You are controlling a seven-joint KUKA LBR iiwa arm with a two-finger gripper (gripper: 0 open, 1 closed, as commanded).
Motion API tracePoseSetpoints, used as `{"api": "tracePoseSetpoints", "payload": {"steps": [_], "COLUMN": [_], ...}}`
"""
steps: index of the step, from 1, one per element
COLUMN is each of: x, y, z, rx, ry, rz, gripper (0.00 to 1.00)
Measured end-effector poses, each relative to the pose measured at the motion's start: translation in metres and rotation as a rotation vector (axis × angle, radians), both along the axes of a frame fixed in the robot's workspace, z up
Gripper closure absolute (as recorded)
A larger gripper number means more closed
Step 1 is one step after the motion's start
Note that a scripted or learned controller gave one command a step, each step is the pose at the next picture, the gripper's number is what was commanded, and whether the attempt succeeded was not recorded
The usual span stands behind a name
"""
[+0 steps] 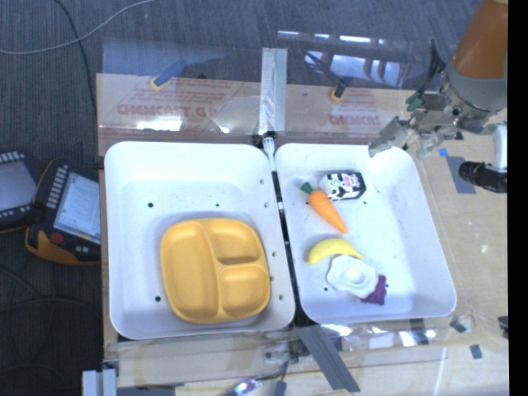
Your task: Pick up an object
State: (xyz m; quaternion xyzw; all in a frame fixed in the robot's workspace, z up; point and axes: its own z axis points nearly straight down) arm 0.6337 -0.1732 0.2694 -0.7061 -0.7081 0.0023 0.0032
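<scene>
Looking down from my remote seat, I see the arm point(483, 40) reaching in from the right, its smooth orange band above a cluttered grey wrist, with the pincer point(394, 139) hanging over the far right corner of the right bin point(429, 246) — I cannot tell whether it is spread or closed, and I see nothing held in it. Both bins are shallow, glossy white plastic with rounded corners, sitting side by side on the counter point(470, 246). In the right bin lie the candidates for picking: a small black-and-white carton point(343, 185) with a cow-like pattern, just beside a tapered orange carrot point(327, 210) with a green stub; nearer me, a curved yellow banana point(332, 248) touches a lumpy white fried-egg shape point(350, 275), and a small dark purple piece point(376, 290) sits against the egg's right edge. All of them rest on the bin floor, well apart from the pincer. The left bin point(132, 221) holds a matte yellow divided tray point(216, 268) — rounded, with three compartments. A handheld control pendant point(66, 217) lies on the dark carpet at far left.
</scene>
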Motion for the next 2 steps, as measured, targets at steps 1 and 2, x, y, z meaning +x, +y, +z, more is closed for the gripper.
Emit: {"api": "tracePoseSetpoints", "payload": {"steps": [1, 2], "x": [-0.007, 0.034], "y": [0.034, 0.029], "z": [-0.097, -0.151], "rx": [0.000, -0.005], "ry": [0.001, -0.006], "rz": [0.133, 0.240], "gripper": [0.00, 0.00]}}
